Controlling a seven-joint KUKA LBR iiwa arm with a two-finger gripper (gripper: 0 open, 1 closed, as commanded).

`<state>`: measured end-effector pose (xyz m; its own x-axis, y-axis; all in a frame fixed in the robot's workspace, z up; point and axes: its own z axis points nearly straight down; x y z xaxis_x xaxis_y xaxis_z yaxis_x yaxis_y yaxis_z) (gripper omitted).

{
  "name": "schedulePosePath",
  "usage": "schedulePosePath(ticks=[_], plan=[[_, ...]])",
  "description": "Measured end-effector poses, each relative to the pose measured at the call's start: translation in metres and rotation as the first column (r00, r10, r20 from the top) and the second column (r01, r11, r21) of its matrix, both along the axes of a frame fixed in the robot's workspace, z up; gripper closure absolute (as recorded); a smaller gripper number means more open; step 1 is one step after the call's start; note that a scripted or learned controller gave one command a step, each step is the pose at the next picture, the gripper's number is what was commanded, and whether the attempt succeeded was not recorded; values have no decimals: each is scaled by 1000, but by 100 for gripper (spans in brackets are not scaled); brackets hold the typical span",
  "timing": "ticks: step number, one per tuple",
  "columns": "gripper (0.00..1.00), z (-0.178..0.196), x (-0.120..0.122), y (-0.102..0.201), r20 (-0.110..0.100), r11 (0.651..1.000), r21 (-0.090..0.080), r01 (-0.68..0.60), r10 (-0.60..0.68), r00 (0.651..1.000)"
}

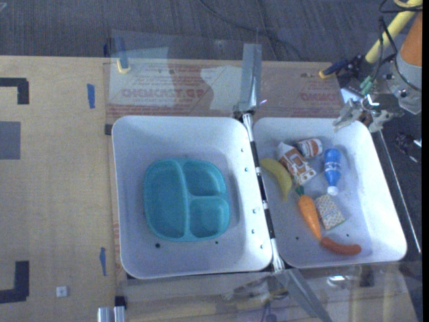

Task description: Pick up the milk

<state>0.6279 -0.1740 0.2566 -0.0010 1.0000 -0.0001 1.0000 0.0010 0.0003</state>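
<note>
Milk carton (295, 164) lies in right bin (385, 200), upper middle. Crowded: banana (279, 176) just left, can (310, 147) touching above, blue bottle (332, 167) right, carrot (309, 216) below. Pincer (358, 113) over bin's far corner, grip state can't tell.

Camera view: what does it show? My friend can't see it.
A robot gripper hangs over the right bin's far corner, above a milk carton, banana, blue bottle, carrot and sausage. The left bin holds a teal tray.
</note>
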Motion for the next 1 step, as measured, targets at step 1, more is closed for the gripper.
schedulePosePath(ticks=[1], plan=[[0,-103,23,60,0,1000,0,-22,22,1000]])
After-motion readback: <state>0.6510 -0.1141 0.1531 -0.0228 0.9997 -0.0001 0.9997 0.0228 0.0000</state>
